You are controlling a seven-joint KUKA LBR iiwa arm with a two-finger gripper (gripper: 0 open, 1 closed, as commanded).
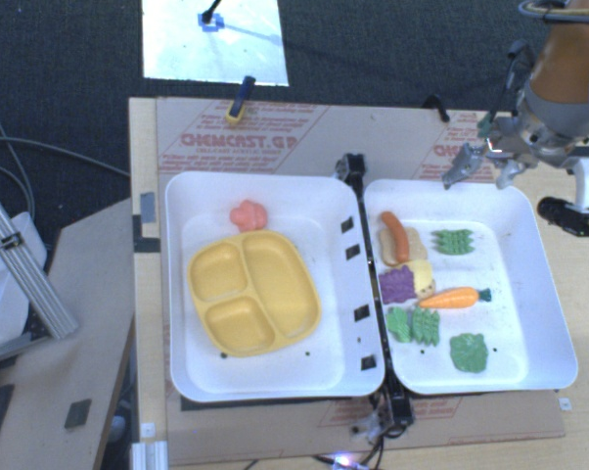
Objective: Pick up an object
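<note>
My gripper [485,171] hangs over the far rim of the right bin [544,262], its two fingers spread apart and open with nothing between them. In that bin lie a hot dog [396,238], a green bean bunch [453,241], purple grapes [397,284], an orange carrot [451,298], a pair of green leafy pieces [414,324] and a green broccoli-like piece [469,352]. All of them are below and to the left of the gripper, apart from it.
The left bin [177,262] holds a yellow divided plate [252,292] and a small pink object [248,214] near its far wall. A black divider with clips [363,272] runs between the bins. A white sheet [214,27] lies beyond the bench.
</note>
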